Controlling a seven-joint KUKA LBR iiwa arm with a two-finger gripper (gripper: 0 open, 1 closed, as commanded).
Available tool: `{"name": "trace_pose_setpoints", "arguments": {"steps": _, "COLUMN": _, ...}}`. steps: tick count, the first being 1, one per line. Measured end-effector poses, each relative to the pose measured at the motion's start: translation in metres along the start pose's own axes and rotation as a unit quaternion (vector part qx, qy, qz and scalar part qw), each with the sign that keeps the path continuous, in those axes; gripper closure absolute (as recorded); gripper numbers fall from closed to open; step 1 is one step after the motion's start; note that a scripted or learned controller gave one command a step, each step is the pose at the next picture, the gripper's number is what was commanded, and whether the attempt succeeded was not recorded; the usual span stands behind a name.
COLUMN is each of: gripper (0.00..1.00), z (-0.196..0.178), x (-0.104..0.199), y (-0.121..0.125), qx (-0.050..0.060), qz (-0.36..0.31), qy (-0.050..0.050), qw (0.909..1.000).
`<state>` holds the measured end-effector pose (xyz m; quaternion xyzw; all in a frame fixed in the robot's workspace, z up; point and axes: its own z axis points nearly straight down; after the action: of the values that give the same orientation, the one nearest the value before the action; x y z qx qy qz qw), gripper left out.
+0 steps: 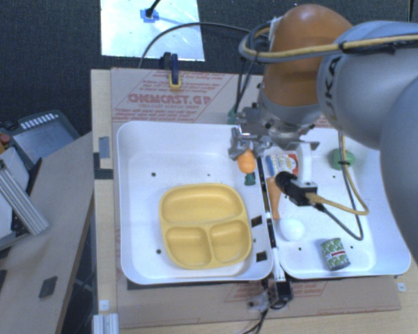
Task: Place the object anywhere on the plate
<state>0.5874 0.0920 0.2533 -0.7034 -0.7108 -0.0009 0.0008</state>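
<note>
Robot gripper (pixel 246 160) hangs over the bins' divider with a small orange ball (pixel 246 163) between its fingers; yellow plate (pixel 204 224) awaits it; placing remains.

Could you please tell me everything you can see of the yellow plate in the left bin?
The yellow plate looks like smooth moulded plastic, roughly rectangular with rounded corners and a raised rim. It has three compartments: one wide one along the far side and two smaller ones nearer the camera. It lies flat, slightly turned, on the floor of the left bin, towards its near right corner. Nothing lies on it.
</note>
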Motion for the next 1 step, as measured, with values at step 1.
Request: {"name": "trace_pose_setpoints", "arguments": {"steps": 1, "gripper": 1.0, "z": 0.0051, "x": 0.0606, "y": 0.0038, "qx": -0.001, "qz": 0.0, "qy": 0.0, "qw": 1.0}}
